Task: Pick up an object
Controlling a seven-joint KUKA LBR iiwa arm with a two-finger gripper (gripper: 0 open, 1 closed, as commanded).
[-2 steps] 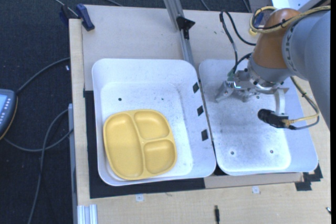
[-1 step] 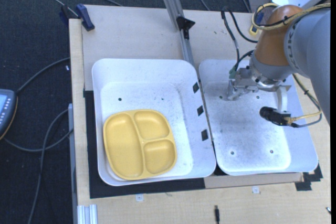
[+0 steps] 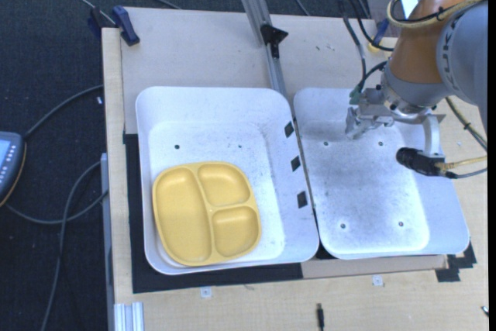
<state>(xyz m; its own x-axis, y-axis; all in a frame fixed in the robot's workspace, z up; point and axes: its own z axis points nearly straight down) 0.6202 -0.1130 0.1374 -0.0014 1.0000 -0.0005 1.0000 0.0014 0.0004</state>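
Two shallow white bins sat side by side on the bench. One yellow divided plate [image 3: 205, 212] lay flat in the near part of the left bin [image 3: 209, 108], close to its near-left corner, its three compartments facing up. Over the far part of the right bin [image 3: 380, 221] hung the gripper [image 3: 361, 125], pointing down from the grey arm [image 3: 465, 50] with its orange band [image 3: 422, 39], well apart from the plate. Whether its jaws were released or clenched could not be told.
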